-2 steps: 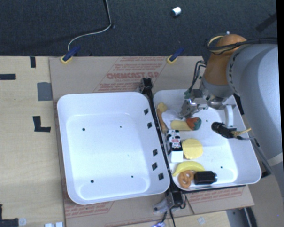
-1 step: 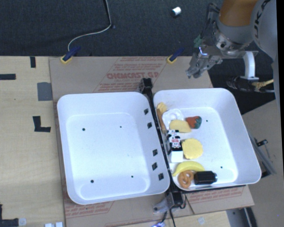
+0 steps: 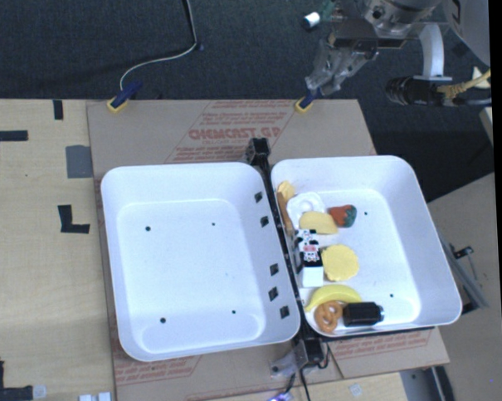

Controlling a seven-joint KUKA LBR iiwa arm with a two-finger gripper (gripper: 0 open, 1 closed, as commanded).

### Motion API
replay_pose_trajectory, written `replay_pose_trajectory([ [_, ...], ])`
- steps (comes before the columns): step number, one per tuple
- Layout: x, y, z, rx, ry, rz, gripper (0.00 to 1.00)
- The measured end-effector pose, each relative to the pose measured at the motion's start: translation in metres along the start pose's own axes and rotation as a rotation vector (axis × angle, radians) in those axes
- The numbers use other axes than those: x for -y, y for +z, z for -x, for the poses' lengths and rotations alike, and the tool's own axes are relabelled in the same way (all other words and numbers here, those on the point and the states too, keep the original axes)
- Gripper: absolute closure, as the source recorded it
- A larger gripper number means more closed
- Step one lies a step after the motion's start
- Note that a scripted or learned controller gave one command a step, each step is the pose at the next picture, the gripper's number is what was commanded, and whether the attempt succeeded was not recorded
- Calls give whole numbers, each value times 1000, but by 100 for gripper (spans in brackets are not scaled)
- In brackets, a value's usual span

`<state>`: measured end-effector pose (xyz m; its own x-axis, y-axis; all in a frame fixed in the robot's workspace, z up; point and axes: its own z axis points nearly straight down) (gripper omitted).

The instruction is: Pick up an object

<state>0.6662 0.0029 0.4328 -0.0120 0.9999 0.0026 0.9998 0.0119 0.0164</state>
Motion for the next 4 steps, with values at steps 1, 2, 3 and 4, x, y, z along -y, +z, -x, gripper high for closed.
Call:
replay_pose_trajectory([
  [1,-4,-97,17,4,10,-4,100],
  [2,1,44,78,5,18,-32,100],
  [3,-1,25,74,6,11,-17,100],
  [4,-1,15,74,8,10,-17,100],
])
